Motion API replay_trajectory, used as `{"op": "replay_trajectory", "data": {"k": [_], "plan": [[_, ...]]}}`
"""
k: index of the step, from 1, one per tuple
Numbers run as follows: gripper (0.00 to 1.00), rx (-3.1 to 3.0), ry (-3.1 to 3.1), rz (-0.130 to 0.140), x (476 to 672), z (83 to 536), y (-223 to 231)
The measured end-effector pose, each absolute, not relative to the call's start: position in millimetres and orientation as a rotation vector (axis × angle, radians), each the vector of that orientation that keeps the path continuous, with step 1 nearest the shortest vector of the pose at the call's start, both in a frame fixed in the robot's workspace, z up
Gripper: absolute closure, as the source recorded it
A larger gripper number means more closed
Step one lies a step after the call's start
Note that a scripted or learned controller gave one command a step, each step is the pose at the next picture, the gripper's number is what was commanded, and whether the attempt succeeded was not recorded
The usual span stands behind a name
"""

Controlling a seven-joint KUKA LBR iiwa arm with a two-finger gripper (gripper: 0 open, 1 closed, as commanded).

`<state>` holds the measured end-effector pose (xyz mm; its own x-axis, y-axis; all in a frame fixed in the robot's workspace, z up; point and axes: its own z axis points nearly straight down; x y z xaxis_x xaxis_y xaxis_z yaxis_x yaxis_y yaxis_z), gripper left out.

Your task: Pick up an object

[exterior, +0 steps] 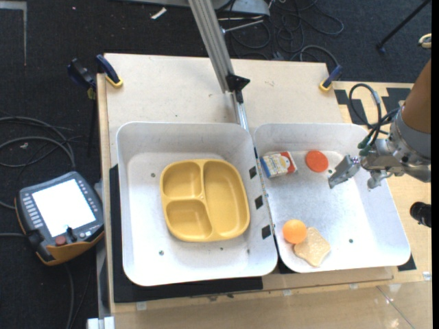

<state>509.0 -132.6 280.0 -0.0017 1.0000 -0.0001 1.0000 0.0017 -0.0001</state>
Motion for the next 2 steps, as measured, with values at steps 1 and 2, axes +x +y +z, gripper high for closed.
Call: {"op": "replay_trajectory", "data": {"k": [1,2], "plan": [[0.00,-2.221,-2.223,0.000,509.0,280.1,-132.7],[0.00,-2.219,-2.216,0.006,507.3,217.9,-138.2]]}}
